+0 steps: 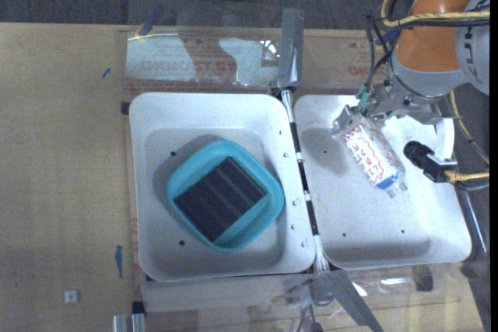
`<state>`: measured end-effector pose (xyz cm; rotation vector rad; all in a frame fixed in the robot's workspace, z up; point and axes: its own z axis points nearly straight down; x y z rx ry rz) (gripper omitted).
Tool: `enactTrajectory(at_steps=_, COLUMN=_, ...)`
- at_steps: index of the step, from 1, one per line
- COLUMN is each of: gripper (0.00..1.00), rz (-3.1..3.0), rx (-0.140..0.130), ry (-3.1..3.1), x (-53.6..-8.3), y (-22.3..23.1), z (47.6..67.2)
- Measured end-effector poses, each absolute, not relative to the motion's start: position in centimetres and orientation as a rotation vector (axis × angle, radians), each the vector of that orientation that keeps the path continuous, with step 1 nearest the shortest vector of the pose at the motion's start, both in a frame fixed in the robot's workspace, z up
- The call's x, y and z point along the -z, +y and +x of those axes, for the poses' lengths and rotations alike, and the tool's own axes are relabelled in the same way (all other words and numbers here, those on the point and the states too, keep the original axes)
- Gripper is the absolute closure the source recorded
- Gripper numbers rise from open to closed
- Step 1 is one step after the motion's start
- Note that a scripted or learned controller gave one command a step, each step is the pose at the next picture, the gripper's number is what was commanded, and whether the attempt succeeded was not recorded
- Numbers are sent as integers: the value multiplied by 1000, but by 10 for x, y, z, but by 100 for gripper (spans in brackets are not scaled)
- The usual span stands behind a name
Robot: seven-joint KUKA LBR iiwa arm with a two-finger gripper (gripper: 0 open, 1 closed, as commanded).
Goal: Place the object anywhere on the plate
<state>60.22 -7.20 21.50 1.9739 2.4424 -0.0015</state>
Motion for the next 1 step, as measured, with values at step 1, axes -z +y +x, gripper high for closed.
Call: enactTrajectory(at_steps=1, gripper=0, rz=1974, rx=1, ry=2442, x=-216, y=-72, z=602)
